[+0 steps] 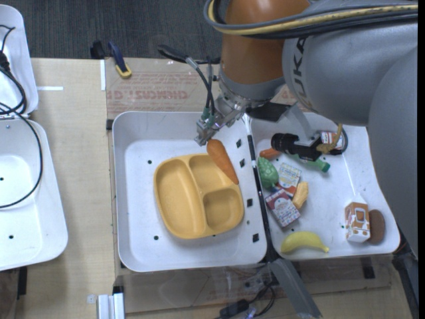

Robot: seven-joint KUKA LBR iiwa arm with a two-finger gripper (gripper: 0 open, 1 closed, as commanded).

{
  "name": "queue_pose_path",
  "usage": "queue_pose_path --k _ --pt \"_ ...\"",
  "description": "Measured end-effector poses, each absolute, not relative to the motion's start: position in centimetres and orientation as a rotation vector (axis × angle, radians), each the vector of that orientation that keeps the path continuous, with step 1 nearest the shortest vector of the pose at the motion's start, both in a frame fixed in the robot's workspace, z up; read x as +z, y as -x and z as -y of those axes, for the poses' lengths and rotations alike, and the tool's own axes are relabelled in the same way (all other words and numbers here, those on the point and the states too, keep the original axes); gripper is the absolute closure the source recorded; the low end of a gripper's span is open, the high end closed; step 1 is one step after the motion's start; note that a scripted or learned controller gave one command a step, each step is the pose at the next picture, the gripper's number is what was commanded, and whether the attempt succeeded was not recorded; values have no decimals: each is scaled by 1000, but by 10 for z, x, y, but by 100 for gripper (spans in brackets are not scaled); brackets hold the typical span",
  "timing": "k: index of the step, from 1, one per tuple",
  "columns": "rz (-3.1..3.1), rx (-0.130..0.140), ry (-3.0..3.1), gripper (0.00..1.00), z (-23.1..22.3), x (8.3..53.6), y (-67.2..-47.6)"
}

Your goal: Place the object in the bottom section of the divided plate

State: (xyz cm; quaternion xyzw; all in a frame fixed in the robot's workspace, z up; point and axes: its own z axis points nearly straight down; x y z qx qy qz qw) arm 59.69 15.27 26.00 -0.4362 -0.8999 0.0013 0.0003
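Observation:
A yellow divided plate (161, 205) lies in the left bin (133, 178), with one long section on its left and two smaller ones on its right. An orange carrot (223, 161) hangs slanted over the plate's upper right rim, close to the wall between the bins. Its top end sits between the fingers of my gripper (206, 137), which is shut on it. The arm reaches down from the upper right and hides the back of the right bin.
The right bin (332, 244) holds a green vegetable (267, 171), snack packets (284, 208), a banana (304, 243), a small carton (356, 222) beside a brown item (377, 224), and a green bottle (320, 165). A white tray (26, 198) stands at far left.

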Motion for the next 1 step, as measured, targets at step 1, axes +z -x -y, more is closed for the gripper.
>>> queue_pose_path --k 1 --pt "2963 4 1040 100 -196 210 -597"
